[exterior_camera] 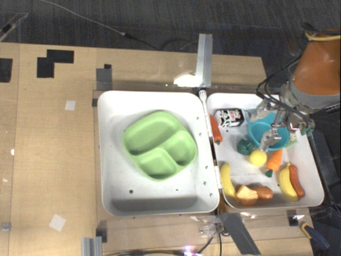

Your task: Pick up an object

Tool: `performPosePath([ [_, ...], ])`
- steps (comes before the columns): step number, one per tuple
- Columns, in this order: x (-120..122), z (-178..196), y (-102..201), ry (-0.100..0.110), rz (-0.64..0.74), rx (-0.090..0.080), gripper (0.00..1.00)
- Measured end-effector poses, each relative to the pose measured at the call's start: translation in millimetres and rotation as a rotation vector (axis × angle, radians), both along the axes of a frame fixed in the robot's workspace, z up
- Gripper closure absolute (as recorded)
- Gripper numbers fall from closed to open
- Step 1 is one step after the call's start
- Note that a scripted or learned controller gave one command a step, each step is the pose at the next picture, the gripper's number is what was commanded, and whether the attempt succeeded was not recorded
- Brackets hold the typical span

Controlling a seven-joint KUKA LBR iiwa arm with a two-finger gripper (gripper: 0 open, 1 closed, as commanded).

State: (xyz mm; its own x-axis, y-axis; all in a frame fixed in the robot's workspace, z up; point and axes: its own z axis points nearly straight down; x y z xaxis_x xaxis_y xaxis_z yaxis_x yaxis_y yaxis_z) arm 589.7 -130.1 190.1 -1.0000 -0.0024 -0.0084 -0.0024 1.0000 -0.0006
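The right bin (314,159) holds several toy foods. A teal bowl (259,133) sits near its middle, with a black-and-white can (230,117) to its left. A yellow ball (258,158) and an orange carrot (274,161) lie just in front of the bowl. My gripper (278,132) hangs low over the bowl's right side, under the orange-banded wrist (318,68). It hides part of the bowl's rim. I see nothing lifted off the bin floor.
A green divided plate (160,144) lies in the left bin (112,185). Also in the right bin: an orange stick (216,129) by the divider, a small teal piece (245,146), two bananas (226,179) (286,182), a bread piece (246,194) and a sausage (264,192).
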Motion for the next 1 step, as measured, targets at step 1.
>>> performPosePath([
  [1,-25.6,-100.0,-22.4,-0.008,-0.077,-0.001,0.0],
])
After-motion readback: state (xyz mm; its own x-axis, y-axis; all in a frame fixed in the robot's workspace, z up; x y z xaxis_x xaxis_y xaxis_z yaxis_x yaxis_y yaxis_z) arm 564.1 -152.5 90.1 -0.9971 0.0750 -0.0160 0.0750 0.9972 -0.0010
